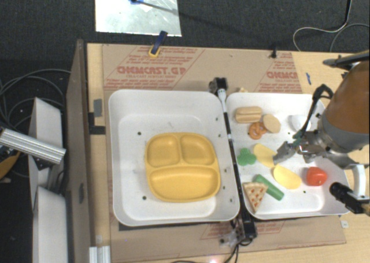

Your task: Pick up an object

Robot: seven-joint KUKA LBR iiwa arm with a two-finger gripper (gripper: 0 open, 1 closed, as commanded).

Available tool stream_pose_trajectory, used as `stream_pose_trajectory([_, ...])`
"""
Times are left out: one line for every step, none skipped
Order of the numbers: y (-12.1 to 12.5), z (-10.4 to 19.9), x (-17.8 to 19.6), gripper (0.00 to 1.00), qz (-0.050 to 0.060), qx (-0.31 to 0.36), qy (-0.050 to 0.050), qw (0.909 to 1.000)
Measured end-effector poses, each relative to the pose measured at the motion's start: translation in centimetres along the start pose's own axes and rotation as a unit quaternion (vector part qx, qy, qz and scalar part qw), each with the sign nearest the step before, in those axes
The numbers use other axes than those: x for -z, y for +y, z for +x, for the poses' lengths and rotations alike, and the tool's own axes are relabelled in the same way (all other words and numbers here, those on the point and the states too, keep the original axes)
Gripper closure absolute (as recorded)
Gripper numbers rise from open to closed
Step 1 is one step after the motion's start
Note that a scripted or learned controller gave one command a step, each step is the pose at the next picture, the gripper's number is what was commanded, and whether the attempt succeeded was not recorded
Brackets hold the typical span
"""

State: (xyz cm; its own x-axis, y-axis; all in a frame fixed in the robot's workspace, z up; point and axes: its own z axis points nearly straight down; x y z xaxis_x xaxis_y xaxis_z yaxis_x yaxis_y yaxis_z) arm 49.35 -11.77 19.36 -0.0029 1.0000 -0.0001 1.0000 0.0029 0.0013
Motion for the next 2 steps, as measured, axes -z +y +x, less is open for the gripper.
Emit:
stream_pose_trajectory([-0.8,-0.6,-9.7,0.0,0.002,-0.002,0.001,1.0])
stream_pose_trajectory([7.4,-2.2,-10.8,0.0,-0.003,0.001,-0.001,1.0])
